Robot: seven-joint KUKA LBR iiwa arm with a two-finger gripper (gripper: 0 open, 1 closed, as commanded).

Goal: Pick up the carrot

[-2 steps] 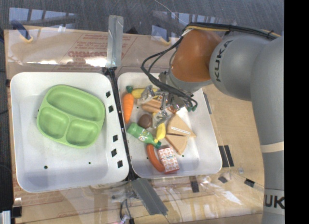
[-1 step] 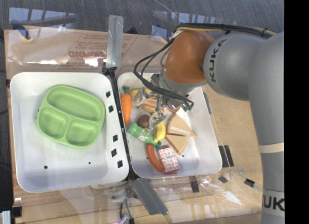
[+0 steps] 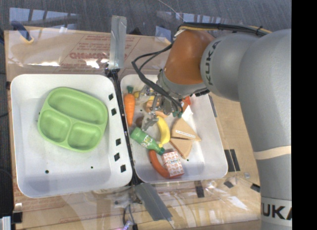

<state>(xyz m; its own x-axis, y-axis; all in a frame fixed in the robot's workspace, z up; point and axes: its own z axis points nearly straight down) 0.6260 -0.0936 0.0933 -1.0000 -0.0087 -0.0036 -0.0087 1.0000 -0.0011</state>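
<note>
The carrot (image 3: 129, 108) lies along the left wall of the right bin (image 3: 214, 144), near its far corner, apart from the gripper (image 3: 157, 109). Gripper state: cannot tell. Current step, as judged: approach. The next move requires shifting left over the carrot, then descending. Count: one carrot, one banana (image 3: 163, 129), one green bottle (image 3: 146, 140), two bins.

Right bin (image 3: 214, 140): carrot (image 3: 129, 109) lies along the wall at 9 o'clock, green top toward 12. Gripper (image 3: 157, 109) hangs over bin centre, just above banana (image 3: 163, 130), apart from carrot. Green bottle (image 3: 145, 139), sausage (image 3: 158, 165) and small carton (image 3: 173, 163) toward 6. Sandwich wedges (image 3: 184, 140) at 3. Left bin (image 3: 25, 174): green divided plate (image 3: 73, 119).
</note>
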